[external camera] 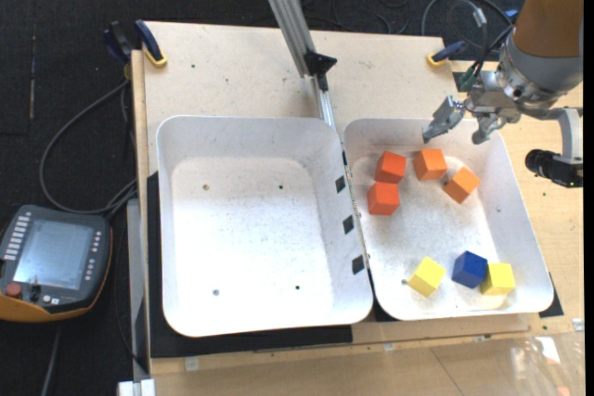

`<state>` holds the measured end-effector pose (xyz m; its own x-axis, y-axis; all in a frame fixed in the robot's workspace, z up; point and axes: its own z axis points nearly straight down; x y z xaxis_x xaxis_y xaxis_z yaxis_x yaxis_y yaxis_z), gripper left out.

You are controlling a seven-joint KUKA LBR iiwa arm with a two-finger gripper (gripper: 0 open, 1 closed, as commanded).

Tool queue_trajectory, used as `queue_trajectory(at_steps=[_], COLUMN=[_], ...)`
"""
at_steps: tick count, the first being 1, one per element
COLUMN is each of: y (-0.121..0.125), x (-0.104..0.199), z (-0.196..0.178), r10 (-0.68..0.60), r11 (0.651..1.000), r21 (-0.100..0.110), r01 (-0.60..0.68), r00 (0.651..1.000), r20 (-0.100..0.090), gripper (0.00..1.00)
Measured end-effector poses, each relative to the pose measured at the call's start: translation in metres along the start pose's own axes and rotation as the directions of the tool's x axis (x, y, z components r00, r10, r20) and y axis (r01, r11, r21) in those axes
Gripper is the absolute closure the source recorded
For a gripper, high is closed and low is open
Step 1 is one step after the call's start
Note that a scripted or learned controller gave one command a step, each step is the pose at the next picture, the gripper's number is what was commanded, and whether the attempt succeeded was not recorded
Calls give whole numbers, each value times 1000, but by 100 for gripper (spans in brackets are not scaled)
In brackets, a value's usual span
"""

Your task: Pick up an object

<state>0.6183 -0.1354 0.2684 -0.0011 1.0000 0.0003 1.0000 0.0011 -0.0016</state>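
Orange blocks sit just below my gripper (461, 122), and none of them is in it yet. I hang over the top edge of the right bin (520, 199), at about one o'clock from its middle, with my two fingers spread apart and nothing between them. Four orange blocks cluster in the upper half of that bin: one (430, 163) at six o'clock from my fingers and close to them, one (461, 185) tilted just beside it toward four o'clock, one (391, 167) to its nine o'clock, and one (383, 198) touching or nearly touching that last one from below. Lower in the bin, toward five o'clock from its middle, lie a blue block (470, 269) with a yellow block (499, 278) right against it and another yellow block (427, 276) a little apart at its nine o'clock. The left bin (176, 199) holds no blocks. As I judge it, the task is barely begun: I am positioned near a candidate, but the descent, the closing of my fingers and the lift are all left to do.
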Motion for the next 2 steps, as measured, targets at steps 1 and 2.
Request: queue_trajectory(at_steps=[1, 2], y=[10, -6], x=[17, -10], z=[163, 174], r10=[-2, 4], r11=[1000, 1000], r21=[5, 0], r01=[2, -4], r00=[1000, 1000], r20=[-1, 2], gripper=[0, 0])
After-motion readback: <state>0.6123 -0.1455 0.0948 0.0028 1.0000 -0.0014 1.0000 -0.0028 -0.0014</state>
